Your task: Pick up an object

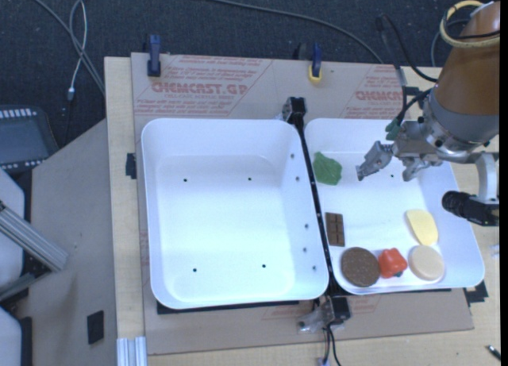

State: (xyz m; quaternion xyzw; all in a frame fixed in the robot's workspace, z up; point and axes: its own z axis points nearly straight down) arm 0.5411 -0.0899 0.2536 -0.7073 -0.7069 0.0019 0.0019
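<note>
My gripper (393,166) hangs over the back of the right bin (456,221), fingers spread apart with nothing between them. A green object (327,168) lies to its left, by the bin's left wall. Along the bin's front lie a brown rectangular piece (336,229), a brown round disc (360,266), a small red object (392,261), a cream round object (426,262) and a yellow oval object (421,226). All of them rest on the bin floor, apart from the gripper.
The left bin (226,206) sits beside the right one, sharing a black divider edge (311,190). Blue clamps (153,53) hold the cardboard sheet at the back. Cables trail across the dark floor behind the bench.
</note>
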